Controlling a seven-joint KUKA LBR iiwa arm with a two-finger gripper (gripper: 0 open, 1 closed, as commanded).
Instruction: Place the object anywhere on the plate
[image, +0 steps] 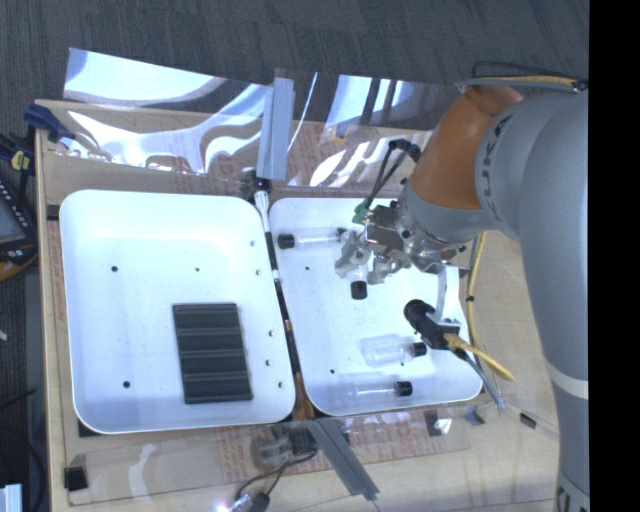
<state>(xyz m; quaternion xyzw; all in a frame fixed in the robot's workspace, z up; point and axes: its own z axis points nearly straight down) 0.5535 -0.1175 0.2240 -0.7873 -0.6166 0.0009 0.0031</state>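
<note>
Zero progress on the task so far, going by the layout.

Nearest, along the front edge of the right bin (320, 330): a clear vial (375, 389) with a black cap, flat on its side. Just behind it, a second vial (388, 350) of the same sort, also lying down. Across in the left bin (120, 230), at about the same depth: the dark ribbed plate (210, 352), flat on the bin floor with nothing on top.

Further back, over the middle of the right bin: the pincer (362, 262). Can't tell whether open or closed (too much metal clutter around it from this angle), and can't make out anything gripped. Just in front of it, a small black bit (358, 290), maybe a cap. No way to say whether touching the pincer or just lying in the bin.

Farthest back, close to the wall between the bins: a third vial (312, 240), flat too.

Guessing the object to be one of these vials, all on the wrong side, well apart from the plate. Left to do: grab, lift, carry over the divide, set down on the plate. Basically everything.
</note>
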